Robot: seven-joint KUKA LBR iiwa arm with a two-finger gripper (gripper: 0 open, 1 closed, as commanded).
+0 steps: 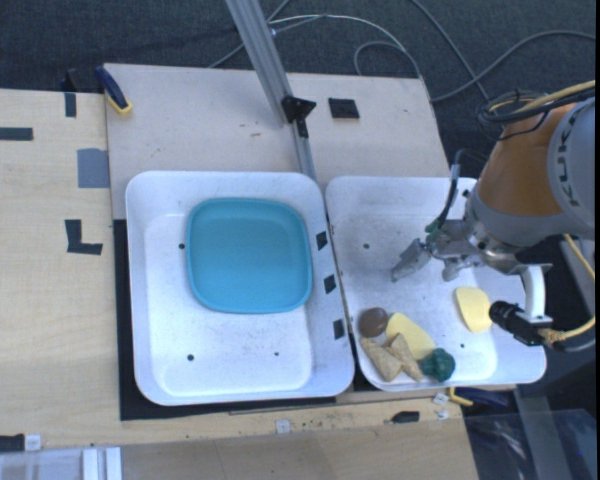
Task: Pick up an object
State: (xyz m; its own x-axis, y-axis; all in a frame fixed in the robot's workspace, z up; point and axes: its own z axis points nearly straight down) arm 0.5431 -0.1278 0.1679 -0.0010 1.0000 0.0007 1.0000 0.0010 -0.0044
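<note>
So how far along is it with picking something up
Nothing looks picked up yet. The tool hangs over a bare stretch of the right white bin, with nothing between its fingers. The small objects sit in that bin's near corner: a brown round piece, a pale yellow piece, a dark green lump. Left to do: reach one, grip, lift.
</note>
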